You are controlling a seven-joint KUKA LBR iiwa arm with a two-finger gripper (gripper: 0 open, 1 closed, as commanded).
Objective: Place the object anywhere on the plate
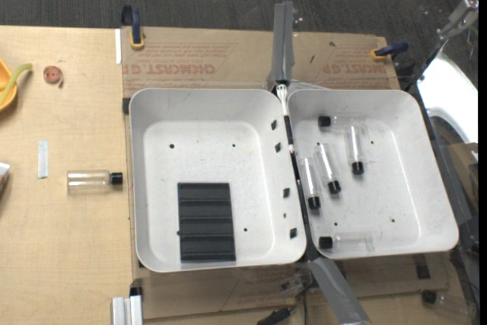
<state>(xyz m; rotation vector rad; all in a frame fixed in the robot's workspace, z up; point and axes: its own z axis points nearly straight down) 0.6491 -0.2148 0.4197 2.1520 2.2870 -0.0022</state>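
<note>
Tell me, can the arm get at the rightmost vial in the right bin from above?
Probably yes. The rightmost vial lies flat on the floor of the right bin, nothing covers it, and a gap separates it from the neighbouring vial.

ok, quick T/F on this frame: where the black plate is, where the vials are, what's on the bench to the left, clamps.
1. The black ribbed plate lies in the left bin. True.
2. The clear vials with black caps lie in the left bin. False: they lie in the right bin.
3. One vial lies on the wooden bench, outside the bins. True.
4. A vial already rests on the plate. False: nothing lies on it.
5. Clamps grip the cardboard's far edge. True.
</note>
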